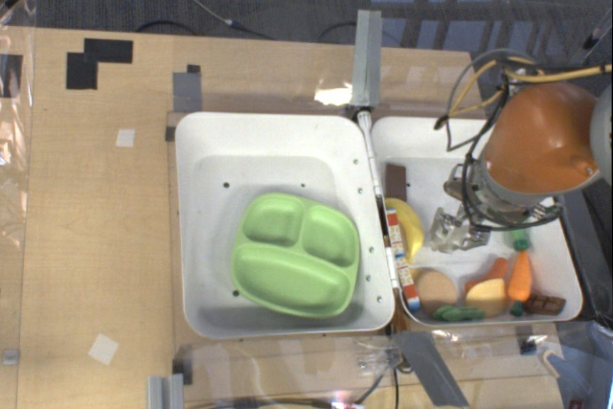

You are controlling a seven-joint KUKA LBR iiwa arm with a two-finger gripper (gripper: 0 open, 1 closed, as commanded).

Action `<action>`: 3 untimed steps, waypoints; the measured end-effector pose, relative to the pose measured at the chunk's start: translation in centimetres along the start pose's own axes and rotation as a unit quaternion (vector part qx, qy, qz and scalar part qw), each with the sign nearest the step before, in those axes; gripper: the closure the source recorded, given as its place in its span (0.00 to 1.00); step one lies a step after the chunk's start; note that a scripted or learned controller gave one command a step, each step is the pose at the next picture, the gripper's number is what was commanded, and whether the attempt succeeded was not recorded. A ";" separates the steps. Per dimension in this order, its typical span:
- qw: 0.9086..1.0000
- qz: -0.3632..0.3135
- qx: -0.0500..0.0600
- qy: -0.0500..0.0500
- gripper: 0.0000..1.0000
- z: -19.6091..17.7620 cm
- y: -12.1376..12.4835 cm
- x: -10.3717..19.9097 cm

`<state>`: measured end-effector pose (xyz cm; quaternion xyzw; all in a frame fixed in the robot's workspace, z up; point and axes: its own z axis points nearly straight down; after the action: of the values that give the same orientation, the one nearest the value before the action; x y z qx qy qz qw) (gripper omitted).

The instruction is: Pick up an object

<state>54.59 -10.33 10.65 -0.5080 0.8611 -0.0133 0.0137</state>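
Two shallow white bins sit side by side on the wooden bench. The left bin [196,206] holds one thing, a green plate [295,254] with three compartments, lying flat toward the near right part of its floor.

The right bin [421,134] is the crowded one. Along its left wall there is one yellow banana [410,227], with a small dark brown block [395,179] just behind it. Across the near end I count one round tan piece [436,286] that looks like a potato or a bun (hard to say which from here), one green bean-like pod [458,311] in front of it, one yellow-orange wedge [488,292], one orange carrot [519,275] with a green top, standing nearly upright in the view, and one dark brown bar [546,306] in the near right corner.

The arm comes in from the right, its orange band [536,139] hanging large over the far right of that bin. Below it the gripper [450,231] is down inside the bin, just right of the banana and just behind the tan piece. Its metal tips blur together, so I cannot tell whether they are apart or together, and nothing shows between them.
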 end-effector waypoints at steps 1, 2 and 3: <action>1.000 0.003 -0.009 0.000 1.00 -18.6 -2.1 -5.7; 0.982 0.189 -0.013 0.005 1.00 -17.8 -13.5 -2.4; 0.965 0.260 -0.011 0.005 1.00 -19.8 -16.6 2.8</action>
<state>67.05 -20.61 31.04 -0.2664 0.9638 -0.0026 0.0065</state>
